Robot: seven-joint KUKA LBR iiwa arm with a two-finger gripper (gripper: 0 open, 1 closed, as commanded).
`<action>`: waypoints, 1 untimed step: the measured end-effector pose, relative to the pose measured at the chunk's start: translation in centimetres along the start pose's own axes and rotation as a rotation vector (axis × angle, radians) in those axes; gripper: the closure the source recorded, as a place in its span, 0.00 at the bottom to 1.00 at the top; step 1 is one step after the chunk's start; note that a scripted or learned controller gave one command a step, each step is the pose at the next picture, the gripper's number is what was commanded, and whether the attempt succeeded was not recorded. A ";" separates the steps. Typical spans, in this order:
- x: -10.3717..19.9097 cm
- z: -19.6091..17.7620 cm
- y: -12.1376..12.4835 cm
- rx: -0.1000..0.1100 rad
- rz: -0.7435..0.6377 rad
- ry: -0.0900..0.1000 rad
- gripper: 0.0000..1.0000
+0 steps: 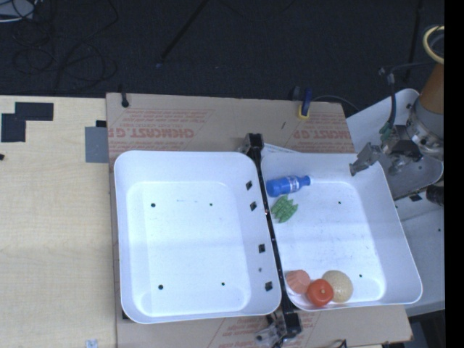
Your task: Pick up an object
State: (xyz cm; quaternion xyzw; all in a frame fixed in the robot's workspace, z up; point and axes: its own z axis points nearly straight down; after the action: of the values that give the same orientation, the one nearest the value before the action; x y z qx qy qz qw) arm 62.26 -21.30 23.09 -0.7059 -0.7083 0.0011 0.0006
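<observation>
Nearest you, at six o'clock in the right bin, sit a red ball, a pink piece and a cream ball; a blue bottle lies at eleven. Your gripper hovers at two o'clock over the rim, claw state unclear. Nothing looks picked yet.

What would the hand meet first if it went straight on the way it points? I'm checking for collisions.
Probably the right bin's far right rim or floor; the hand hangs over that corner pointing left and down. The blue bottle lies farther along. Depth is unclear.
</observation>
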 end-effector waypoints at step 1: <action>0.0 1.4 -0.7 0.001 0.003 0.000 0.00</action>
State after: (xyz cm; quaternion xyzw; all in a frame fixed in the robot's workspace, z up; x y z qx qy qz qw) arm 61.59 -21.26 21.73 -0.7070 -0.7073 0.0012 0.0009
